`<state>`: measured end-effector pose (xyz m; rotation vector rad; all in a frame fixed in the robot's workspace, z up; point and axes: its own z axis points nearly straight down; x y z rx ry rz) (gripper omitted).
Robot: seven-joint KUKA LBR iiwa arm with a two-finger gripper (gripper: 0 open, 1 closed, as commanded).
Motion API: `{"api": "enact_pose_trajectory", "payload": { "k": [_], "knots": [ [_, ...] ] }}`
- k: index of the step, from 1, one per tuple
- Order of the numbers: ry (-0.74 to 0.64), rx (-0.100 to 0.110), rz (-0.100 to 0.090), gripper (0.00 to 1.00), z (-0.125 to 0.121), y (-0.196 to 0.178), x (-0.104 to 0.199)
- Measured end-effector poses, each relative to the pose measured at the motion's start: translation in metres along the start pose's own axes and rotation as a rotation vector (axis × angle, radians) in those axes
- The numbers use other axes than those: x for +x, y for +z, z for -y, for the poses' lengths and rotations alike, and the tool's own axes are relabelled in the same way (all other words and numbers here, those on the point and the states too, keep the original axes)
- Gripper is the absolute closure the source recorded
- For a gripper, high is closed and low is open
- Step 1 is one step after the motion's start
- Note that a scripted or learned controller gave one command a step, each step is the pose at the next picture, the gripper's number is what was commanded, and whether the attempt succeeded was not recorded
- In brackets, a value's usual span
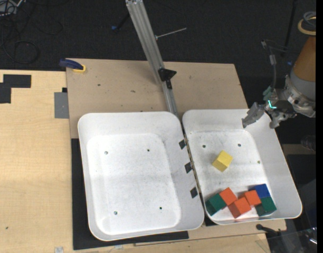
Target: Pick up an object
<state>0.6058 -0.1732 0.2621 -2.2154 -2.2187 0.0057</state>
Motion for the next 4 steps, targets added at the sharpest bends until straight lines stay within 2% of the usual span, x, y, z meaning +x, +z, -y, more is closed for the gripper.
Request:
{"api": "enact_pose_trajectory", "payload": {
  "k": [1,3,4],
  "knots": [
    [-0.001,-0.004,0.001,0.0,-0.001,-0.002,0.0],
    [0.003,0.003,-0.001,0.0,0.004,0.11,0.004],
    [0.005,-0.006,0.002,0.0,0.008,0.165,0.012]
  ]
}}
